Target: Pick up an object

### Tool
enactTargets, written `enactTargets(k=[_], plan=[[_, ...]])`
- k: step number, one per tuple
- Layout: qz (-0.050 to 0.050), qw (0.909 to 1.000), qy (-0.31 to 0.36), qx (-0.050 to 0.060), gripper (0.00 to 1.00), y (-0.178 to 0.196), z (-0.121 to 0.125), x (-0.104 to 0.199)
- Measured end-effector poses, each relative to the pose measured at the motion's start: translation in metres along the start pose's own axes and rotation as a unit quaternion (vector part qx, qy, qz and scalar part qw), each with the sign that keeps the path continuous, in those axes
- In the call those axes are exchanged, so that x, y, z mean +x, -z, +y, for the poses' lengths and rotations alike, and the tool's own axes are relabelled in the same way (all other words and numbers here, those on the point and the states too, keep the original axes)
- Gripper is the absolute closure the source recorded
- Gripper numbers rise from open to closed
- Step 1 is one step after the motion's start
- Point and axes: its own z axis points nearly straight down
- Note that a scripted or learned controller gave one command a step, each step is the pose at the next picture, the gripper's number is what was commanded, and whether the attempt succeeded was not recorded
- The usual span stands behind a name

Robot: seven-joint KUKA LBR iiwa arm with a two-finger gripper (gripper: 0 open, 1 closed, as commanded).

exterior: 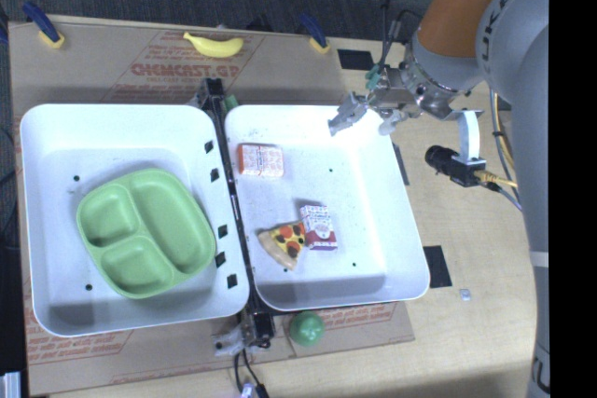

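White plastic makes up the two shallow bins on the bench, and the right bin [373, 228] holds three small things: an orange and white box [259, 160] near the back, a red and white carton [319, 226] lower down, and a toy pizza slice [284, 244] touching the carton's left side. The left bin [47, 200] holds a green plastic tray with three sections [145, 231]. A yellow toy banana [214, 43] lies on the cardboard behind the bins, and a green ball [305, 327] sits in front of them. The metal gripper [359, 115] hangs over the back right corner of the right bin, well apart from all three things. Its fingers look spread and nothing is between them. So no thing is picked up yet. I think the arm must choose a thing, go down to it, close on it, and lift.
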Motion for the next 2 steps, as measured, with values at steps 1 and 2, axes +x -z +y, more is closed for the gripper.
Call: enactTargets(k=[1, 2], plan=[[0.001, 1.0000, 0.001, 0.002, 0.00, -0.126, 0.035, 0.013], [0.000, 1.0000, 0.003, 0.000, 1.00, -0.113, 0.036, 0.014]])
